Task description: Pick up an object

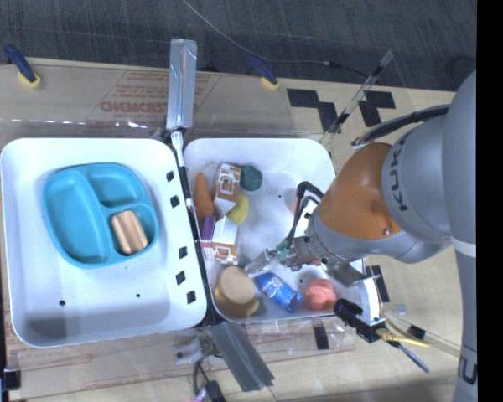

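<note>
My gripper (pixel 278 256) hangs low over the right bin (pixel 272 151), under the orange wrist band. It sits just above a blue packet (pixel 277 291) and beside a pink-red ball (pixel 320 294). A tan round cup (pixel 235 292) lies at the bin's front left corner. Further back lie an orange carrot (pixel 204 195), a small printed carton (pixel 227 181), a dark green ball (pixel 251 177) and a yellow fruit (pixel 237 208). A second carton (pixel 221 243) lies left of the gripper. Nothing visibly sits in the gripper.
The left bin (pixel 33 249) holds a blue divided plate (pixel 84 212) with a brown bread roll (pixel 129 231) on it. A metal divider post (pixel 181 82) stands between the bins at the back. The arm's bulk covers the right bin's right side.
</note>
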Motion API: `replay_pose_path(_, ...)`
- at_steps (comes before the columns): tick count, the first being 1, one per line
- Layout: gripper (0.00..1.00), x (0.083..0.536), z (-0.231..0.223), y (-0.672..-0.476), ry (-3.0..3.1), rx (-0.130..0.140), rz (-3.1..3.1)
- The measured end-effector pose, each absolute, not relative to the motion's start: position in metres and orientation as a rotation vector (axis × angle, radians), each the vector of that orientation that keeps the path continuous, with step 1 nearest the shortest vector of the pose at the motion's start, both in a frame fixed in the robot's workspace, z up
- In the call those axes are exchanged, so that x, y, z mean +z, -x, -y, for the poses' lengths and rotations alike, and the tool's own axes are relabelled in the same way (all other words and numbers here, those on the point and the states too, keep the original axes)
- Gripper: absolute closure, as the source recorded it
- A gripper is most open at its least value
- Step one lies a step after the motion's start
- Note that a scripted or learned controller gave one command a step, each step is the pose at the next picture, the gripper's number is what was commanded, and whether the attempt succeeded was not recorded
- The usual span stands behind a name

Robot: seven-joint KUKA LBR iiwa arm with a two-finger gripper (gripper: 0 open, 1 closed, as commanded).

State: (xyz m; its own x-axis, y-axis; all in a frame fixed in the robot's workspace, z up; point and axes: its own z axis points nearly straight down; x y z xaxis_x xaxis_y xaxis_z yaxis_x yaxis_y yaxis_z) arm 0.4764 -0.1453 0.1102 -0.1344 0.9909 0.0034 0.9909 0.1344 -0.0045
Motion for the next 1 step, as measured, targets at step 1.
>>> replay_pose_path(1,0.00,0.1069,0.1364,-0.4772,1.873,-0.001,2.517)
